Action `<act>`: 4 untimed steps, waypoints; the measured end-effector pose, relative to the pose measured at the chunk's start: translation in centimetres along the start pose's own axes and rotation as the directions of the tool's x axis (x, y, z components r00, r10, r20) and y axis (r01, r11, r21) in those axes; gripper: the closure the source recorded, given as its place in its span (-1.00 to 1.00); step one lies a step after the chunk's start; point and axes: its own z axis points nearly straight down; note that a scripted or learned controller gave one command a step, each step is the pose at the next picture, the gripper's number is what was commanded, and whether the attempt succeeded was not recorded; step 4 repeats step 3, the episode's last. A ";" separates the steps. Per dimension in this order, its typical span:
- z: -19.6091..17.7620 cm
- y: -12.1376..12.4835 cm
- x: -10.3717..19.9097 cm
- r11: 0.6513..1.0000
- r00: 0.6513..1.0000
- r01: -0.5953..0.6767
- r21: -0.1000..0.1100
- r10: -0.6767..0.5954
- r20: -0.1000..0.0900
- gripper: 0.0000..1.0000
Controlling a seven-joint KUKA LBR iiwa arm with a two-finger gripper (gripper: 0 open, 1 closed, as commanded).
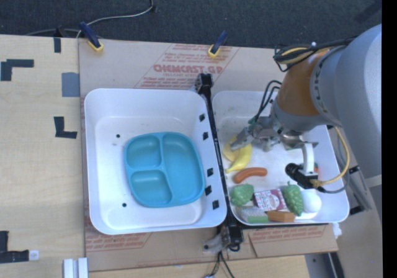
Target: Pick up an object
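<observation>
Jaws state can't tell, over banana in right bin; cardboard reads "CHEMCAST GP".

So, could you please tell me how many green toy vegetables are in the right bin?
2: one green vegetable left of the red-and-white packet, the other green vegetable right of it. The arm may hide more.

Robotics lab — clamped cardboard, taped bench, cables
</observation>
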 end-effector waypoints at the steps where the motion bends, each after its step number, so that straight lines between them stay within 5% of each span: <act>1: 0.0 -0.3 1.1 1.000 1.000 -0.001 0.000 0.001 0.001 -1.00; 2: -0.9 -0.3 1.2 1.000 1.000 -0.001 0.002 0.001 -0.001 1.00; 3: -9.8 -2.8 5.6 1.000 1.000 0.000 0.006 0.000 -0.003 1.00; 4: -9.8 -2.8 5.6 1.000 1.000 0.000 0.006 0.000 -0.003 1.00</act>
